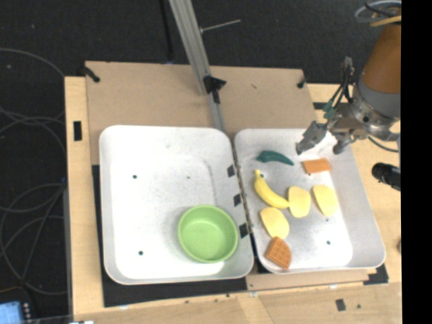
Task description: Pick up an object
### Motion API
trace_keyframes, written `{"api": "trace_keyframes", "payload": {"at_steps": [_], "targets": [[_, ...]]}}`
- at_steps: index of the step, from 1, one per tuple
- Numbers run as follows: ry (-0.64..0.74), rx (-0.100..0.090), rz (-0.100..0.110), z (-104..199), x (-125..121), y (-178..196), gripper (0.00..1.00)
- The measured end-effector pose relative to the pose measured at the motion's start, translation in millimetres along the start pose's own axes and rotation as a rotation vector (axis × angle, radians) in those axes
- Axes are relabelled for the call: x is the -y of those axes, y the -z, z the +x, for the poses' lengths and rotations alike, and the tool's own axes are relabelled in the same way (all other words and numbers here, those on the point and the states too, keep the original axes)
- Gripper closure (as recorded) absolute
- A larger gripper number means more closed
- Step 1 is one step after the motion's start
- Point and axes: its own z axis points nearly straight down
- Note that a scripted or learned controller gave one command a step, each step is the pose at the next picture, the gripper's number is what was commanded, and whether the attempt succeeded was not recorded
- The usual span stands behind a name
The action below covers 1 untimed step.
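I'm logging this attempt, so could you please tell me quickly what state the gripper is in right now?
Gripper: open, holding nothing, its fingers spread above the far edge of the right bin, just beyond the orange block.

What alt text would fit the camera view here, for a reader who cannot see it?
The grey arm's gripper hovers over the far end of the right bin, fingers apart and holding nothing, just above an orange block. That bin also holds a banana, a green pepper, three yellow pieces and a waffle-like piece; the left bin holds a green bowl.
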Motion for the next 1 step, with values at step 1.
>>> {"api": "trace_keyframes", "payload": {"at_steps": [1], "targets": [[0.0,-0.001,0.0,0.2,-0.1,0.0,0.0]]}}
